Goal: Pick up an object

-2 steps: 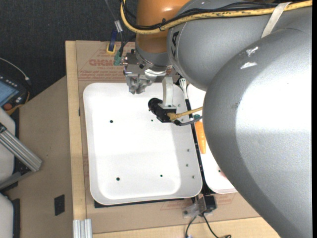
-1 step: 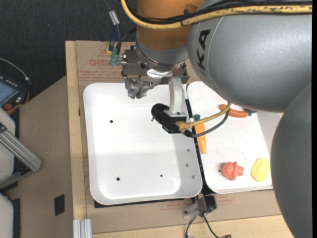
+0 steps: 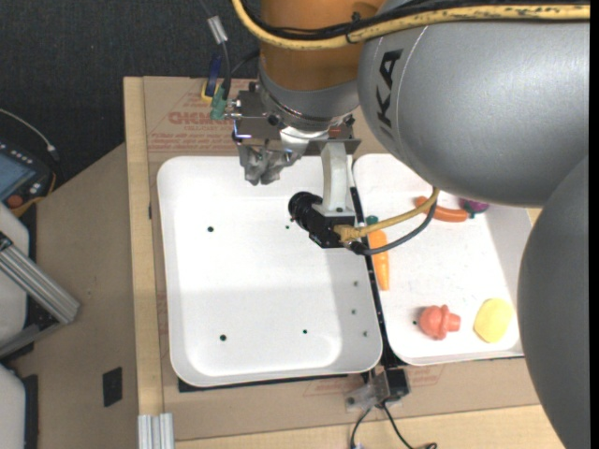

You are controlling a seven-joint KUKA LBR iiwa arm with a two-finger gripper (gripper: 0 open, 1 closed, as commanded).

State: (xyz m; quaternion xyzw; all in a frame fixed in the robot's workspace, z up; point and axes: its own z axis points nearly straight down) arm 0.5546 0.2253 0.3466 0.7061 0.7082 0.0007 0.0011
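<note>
My gripper (image 3: 263,169) hangs over the far edge of the left bin (image 3: 187,251), near its back wall, with nothing visible under it. The task's objects lie in the right bin (image 3: 505,251). An orange carrot (image 3: 378,256) lies against that bin's left wall. A pink-red lumpy toy (image 3: 437,321) and a yellow lemon-like piece (image 3: 493,319) sit near the front. An orange-red piece (image 3: 453,215) and a bit of purple (image 3: 476,208) peek out from under the arm at the back.
A black fitting (image 3: 314,220) with a tan hose hangs from a white bracket beside the gripper, above the divide between the bins. The big grey arm (image 3: 487,82) covers the right bin's far part. Brown cardboard (image 3: 140,157) surrounds the bins.
</note>
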